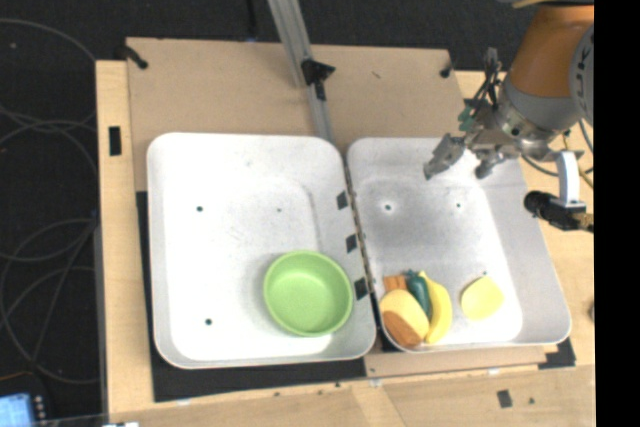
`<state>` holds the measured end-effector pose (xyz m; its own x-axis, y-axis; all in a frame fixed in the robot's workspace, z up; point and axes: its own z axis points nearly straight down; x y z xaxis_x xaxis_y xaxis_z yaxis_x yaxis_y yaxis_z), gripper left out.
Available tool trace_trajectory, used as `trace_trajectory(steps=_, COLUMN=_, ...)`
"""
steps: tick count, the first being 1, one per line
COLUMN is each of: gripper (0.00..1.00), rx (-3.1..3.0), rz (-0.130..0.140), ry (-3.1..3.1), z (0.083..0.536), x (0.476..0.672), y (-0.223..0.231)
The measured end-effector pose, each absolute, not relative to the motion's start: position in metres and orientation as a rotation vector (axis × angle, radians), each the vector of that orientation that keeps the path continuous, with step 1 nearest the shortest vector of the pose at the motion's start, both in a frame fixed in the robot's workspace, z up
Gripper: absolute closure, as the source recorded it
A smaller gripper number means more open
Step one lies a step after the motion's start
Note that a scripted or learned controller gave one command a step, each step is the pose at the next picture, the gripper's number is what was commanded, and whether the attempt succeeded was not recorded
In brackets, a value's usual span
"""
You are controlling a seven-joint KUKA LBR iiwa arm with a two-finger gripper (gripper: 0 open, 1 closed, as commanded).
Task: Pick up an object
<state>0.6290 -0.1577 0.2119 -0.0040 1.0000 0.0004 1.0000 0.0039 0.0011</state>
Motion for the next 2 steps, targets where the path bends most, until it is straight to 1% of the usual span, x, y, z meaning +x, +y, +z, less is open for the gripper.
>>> trace_trajectory(steps=1, gripper=0.0, rx=2.216, rz=0.001, ry=2.226, z=0.212, x=0.629, y=-0.158)
trace_trajectory(steps=2, gripper=0.0, rx=2.218, rz=-0.004, ry=2.224, z=0.158, x=0.624, y=-0.151)
